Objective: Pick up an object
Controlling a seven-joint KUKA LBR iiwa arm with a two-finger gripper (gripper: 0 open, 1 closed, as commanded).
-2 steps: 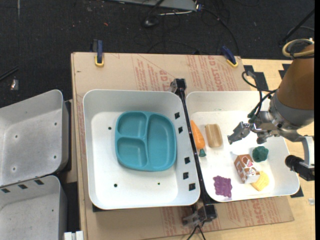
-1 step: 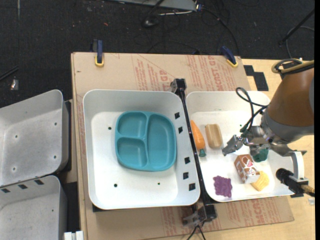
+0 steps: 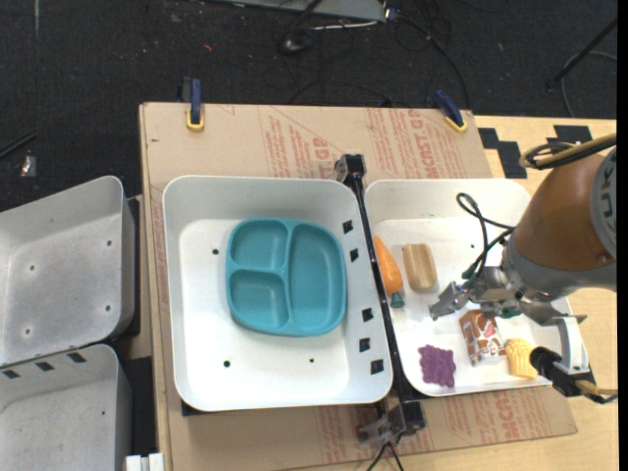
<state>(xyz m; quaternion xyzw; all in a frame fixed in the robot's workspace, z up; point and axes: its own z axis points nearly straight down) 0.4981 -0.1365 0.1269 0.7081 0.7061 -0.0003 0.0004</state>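
In the right bin (image 3: 432,196) lie an orange carrot (image 3: 390,266), a tan block (image 3: 420,266), a purple grape cluster (image 3: 438,364), a red-and-white packet (image 3: 482,337) and a yellow piece (image 3: 521,357). My gripper (image 3: 478,310) hangs low over the bin's right half, just above the packet's upper end. It is open, with one finger (image 3: 444,304) splayed out to the left, and nothing shows between the fingers. The arm's orange band (image 3: 569,219) rises to the right.
The left bin (image 3: 186,263) holds a teal divided plate (image 3: 287,277). A black divider (image 3: 371,283) runs between the bins. Cables (image 3: 481,224) trail from the wrist across the right bin's far side. White trays (image 3: 59,263) lie off the bench to the left.
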